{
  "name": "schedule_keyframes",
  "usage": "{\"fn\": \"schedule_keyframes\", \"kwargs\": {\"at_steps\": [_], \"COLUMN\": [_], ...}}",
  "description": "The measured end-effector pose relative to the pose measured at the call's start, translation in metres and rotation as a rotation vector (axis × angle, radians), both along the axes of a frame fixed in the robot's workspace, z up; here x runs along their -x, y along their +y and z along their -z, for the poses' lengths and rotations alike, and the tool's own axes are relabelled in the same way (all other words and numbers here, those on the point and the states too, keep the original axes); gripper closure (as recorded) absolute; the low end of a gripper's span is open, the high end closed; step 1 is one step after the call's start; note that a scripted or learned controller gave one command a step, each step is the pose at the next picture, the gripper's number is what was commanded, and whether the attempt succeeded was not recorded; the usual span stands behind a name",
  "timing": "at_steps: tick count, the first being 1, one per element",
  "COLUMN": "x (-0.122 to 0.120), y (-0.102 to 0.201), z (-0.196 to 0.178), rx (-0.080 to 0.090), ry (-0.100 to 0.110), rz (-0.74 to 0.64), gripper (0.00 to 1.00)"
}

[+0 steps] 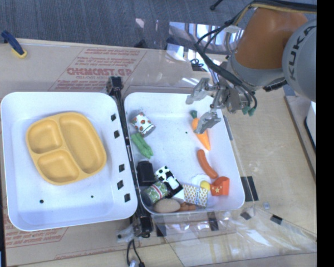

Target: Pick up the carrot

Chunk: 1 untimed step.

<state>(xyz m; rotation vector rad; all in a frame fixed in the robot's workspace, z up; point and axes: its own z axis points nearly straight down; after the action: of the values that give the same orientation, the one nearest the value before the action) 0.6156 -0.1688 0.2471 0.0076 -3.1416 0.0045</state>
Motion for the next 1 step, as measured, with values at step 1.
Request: {"fn": "schedule_keyframes", "kwargs": {"at_steps": [1], "x": [-0.0392], "y": [-0.0337], "z": [0.0925], "rx": [-0.004], "ry": [0.007], "rz": [0.025], "gripper": [0.00]}}
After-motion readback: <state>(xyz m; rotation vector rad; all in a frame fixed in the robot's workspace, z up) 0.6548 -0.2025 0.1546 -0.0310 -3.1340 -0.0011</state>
